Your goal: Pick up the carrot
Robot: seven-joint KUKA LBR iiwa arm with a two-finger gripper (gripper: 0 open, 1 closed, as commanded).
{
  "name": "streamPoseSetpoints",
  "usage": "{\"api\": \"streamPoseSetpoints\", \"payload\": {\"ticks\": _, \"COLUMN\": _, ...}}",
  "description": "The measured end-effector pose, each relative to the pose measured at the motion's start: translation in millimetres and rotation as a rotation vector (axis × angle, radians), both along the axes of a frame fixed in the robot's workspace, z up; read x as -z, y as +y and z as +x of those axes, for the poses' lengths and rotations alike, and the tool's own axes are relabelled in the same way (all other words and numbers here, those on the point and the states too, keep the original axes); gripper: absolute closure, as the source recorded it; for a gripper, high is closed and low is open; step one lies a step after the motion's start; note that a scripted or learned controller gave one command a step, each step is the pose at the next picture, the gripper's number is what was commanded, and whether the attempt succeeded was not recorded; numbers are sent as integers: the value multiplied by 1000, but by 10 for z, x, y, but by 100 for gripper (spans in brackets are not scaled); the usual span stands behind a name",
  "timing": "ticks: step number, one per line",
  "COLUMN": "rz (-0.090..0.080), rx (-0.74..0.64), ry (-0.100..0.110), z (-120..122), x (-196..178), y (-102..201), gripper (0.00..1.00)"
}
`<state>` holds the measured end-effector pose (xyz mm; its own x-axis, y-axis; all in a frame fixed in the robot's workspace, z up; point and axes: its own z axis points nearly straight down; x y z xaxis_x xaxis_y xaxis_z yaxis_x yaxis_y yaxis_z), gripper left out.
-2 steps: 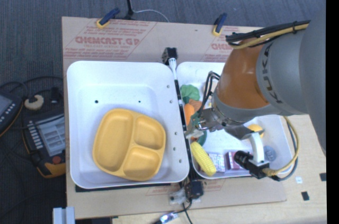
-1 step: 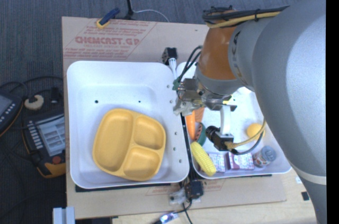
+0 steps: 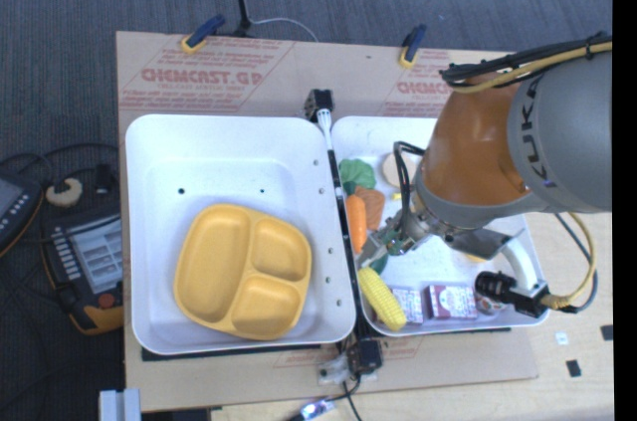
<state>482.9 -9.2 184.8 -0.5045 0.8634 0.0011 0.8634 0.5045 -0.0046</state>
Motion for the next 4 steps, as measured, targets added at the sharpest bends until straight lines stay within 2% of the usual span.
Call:
{"api": "streamPoseSetpoints", "payload": {"ticks": 1, "rz": -1, "rx": 255, "ry": -2, "z": 425, "x": 24, "y": 730, "gripper": 100}}
{"api": "streamPoseSetpoints", "payload": {"ticks": 2, "rz": -5, "rx": 203, "ry": -10, "z": 1009, "x": -290, "y": 117, "gripper": 100}}
{"api": "streamPoseSetpoints", "payload": {"ticks": 3, "rz": -7, "rx": 861, "ry": -2, "z": 1173, "x": -96, "y": 377, "gripper": 100}}
{"api": "streamPoseSetpoints", "payload": {"ticks": 4, "rz": -5, "rx": 888, "ry": 5, "z": 929, "x": 438, "y": 1905, "gripper": 100}}
